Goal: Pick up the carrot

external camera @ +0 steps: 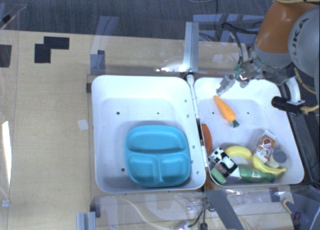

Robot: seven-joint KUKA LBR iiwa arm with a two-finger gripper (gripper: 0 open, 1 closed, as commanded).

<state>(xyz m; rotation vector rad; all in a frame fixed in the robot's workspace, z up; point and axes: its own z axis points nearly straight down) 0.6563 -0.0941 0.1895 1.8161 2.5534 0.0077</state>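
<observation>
The claw [231,80] hangs over the far edge of the right bin [260,105], its fingers apart and nothing between them. Just beside it, toward the bin's middle, lies the carrot [225,109], flat on the white floor, its orange tip pointing at the bin's far-left corner and its green stub toward the near edge. It lies free, well apart from the clutter along the bin's near edge: a banana [250,157], a green bottle [250,175], a black-and-white cow toy [220,161], a small carton [265,146] and an orange-red piece [206,137] against the divider.

The risk, as I judge it, lies in the carrot's slant and taper. If the fingers close along its length rather than across it, or land on the thin tip, it may squirt out or roll aside. Coming down too shallow would close on air.

The left bin [105,124] holds a blue divided plate [157,155].
</observation>
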